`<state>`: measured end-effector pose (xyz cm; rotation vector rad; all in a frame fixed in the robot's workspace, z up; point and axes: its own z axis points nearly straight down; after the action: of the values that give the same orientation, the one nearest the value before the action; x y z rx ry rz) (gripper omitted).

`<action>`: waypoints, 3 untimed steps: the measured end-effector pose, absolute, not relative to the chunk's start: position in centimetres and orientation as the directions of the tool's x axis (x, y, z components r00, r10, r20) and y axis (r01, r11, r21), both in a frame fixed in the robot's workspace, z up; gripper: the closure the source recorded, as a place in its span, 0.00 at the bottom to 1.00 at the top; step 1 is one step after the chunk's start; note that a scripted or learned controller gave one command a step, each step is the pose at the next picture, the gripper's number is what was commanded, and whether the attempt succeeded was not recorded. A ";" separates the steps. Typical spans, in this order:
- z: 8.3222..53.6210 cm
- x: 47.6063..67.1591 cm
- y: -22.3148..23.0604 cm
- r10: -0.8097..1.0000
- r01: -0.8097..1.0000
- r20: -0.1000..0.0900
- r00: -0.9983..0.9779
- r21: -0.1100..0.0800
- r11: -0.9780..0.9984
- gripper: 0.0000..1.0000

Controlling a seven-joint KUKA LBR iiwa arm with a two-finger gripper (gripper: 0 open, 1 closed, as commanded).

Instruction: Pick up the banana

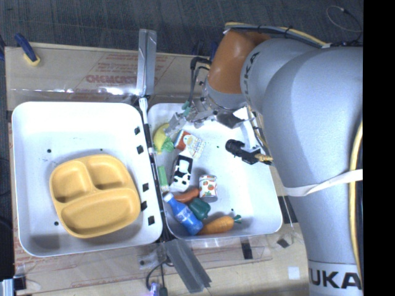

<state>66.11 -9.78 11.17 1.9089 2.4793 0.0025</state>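
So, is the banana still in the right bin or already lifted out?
In the bin. The banana lies by the right bin's left wall, among other items; the end effector is beside it.

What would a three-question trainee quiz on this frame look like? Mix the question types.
1. True or false: the banana lies in the left bin.
2. What sits in the left bin? A) yellow tray B) blue bottle C) carrot
3. Fill in: the gripper hovers at the far end of the ___ bin.

Key: 1 false; 2 A; 3 right.
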 end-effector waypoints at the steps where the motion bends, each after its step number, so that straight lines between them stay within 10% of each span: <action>1: 9.8 65.7 -10.1 1.000 1.000 -0.003 -0.014 0.000 0.014 0.00; 2: 9.7 65.8 -10.0 0.982 0.982 -0.009 -0.187 0.002 0.187 0.00; 3: 9.4 65.4 -9.8 0.994 0.994 -0.002 0.108 -0.014 -0.108 0.00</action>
<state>65.43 -9.82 9.41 2.3451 2.1045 -0.0165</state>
